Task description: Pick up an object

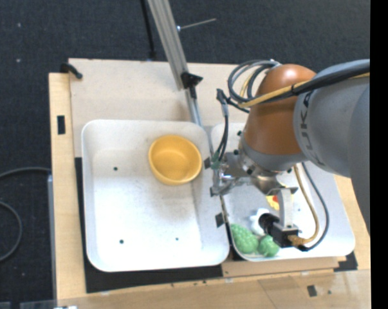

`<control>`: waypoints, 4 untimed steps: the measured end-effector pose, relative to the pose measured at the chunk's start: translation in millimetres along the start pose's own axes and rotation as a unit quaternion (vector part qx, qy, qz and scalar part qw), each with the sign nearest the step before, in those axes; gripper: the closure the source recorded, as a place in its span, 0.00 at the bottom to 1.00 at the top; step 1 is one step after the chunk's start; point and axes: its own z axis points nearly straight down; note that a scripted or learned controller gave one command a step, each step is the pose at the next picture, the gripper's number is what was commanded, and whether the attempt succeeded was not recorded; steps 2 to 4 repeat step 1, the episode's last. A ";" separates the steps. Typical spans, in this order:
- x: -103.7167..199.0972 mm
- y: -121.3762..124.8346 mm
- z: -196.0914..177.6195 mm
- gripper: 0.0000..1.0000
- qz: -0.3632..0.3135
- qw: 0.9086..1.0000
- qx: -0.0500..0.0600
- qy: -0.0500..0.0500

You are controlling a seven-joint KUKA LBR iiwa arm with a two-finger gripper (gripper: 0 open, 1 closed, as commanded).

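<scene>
A yellow bowl [174,159] sits upright in the left bin [116,237], near its far right corner. Two green bumpy objects [246,239] [268,246] lie close together at the front edge of the right bin [338,237]. My gripper [222,195] hangs below the orange wrist, over the right bin's left wall, just right of the bowl and above the green objects. A small yellow and red thing [273,202] peeks out under the arm; I cannot tell what it is.
The grey arm covers most of the right bin. A metal rail [171,40] slants down from the top to the gap between the bins. The left bin's floor around the bowl bears only a few dark specks.
</scene>
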 end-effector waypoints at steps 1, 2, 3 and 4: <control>49.5 -14.7 0.5 1.00 -0.001 1.000 0.000 0.001; 49.5 -14.7 0.5 1.00 -0.001 1.000 0.000 0.001; 49.5 -14.7 0.5 1.00 -0.001 1.000 0.000 0.001; 49.5 -14.7 0.5 1.00 -0.001 1.000 0.000 0.001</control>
